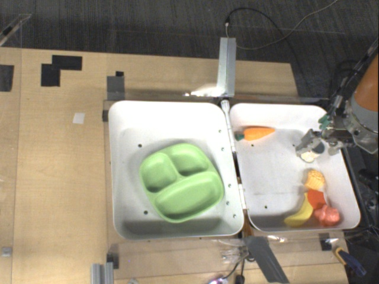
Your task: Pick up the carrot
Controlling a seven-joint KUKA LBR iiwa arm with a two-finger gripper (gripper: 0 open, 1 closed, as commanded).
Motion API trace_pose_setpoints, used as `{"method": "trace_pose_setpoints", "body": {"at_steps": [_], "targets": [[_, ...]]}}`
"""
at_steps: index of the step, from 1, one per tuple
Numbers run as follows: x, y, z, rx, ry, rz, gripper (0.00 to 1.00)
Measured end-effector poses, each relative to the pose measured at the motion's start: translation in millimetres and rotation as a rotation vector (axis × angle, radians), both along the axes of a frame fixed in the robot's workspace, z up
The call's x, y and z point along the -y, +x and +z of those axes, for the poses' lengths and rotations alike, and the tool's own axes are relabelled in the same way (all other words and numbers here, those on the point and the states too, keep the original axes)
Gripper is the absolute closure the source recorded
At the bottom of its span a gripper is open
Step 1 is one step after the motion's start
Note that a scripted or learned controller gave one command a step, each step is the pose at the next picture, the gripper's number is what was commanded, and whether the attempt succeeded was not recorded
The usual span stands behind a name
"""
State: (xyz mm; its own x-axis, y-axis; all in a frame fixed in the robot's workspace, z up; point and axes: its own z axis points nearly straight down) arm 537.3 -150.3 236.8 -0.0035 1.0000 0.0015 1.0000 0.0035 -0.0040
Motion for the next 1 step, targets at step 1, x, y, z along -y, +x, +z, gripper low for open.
{"method": "trace_pose_setpoints", "body": {"at_steps": [1], "targets": [[-32.6, 51.5, -50.0, 0.001, -0.001, 0.002, 0.0]]}}
